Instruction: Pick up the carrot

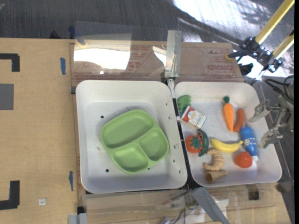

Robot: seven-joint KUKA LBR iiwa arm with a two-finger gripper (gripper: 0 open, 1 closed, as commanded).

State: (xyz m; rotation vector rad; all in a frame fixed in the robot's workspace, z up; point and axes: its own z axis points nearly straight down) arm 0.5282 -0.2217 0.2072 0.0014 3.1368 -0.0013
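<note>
The carrot (228, 115) is orange with a green top. It lies in the right bin (266, 174), in the far right part, with its green end pointing away from me. A reddish sausage-shaped piece (239, 119) rests right against its right side. A blue bottle (249, 140) lies just in front of both.
The right bin also holds a banana (226, 145), a red-orange ball (243, 159), a red strawberry-like toy (196, 142), a small carton (194, 117), a green piece (183, 101) and a tan knobbly piece (215, 165). A green divided plate (134, 140) sits in the left bin (88, 97). Metal clamps (270, 122) stand at the right rim.
</note>
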